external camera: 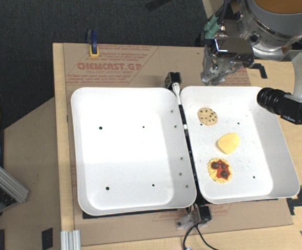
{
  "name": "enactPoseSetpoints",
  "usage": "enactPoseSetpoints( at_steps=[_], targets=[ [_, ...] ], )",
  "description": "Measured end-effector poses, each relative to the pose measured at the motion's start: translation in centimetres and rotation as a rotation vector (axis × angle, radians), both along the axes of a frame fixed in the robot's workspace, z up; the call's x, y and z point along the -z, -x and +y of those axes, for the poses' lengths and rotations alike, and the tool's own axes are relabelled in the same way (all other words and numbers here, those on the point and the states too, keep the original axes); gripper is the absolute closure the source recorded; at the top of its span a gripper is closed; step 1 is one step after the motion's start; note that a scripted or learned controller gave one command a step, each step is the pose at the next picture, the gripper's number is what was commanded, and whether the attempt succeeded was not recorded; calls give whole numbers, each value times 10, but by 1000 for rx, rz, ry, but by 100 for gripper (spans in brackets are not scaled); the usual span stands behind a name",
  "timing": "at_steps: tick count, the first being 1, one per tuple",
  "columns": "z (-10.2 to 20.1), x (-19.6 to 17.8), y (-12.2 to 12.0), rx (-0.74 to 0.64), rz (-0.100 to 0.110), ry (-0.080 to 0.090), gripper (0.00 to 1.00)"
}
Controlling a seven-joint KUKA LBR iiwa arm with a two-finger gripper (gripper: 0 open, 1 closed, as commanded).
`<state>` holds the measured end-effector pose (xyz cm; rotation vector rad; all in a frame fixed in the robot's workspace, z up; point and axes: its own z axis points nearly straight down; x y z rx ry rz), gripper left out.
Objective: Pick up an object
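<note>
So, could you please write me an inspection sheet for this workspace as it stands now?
Surface: two white bins side by side, left bin and right bin, on a brown board.
Job's things: cookie, yellow piece and red-topped piece, all in the right bin, apart from each other.
Clutter: blue-and-yellow clamp on the board's far edge.
Tool: tool above the right bin's far rim, nothing seen between its fingers.
Cables: black cable at the near edge.
Surroundings: dark floor.

Arm [276, 14] raised, wrist downward
</note>
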<state>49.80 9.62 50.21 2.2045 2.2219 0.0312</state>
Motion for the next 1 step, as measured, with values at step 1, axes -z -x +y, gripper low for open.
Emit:
enactPoseSetpoints(
  at_steps=[1],
  targets=[
    [1, 131, 6, 9, 36, 9, 100]
  ],
)
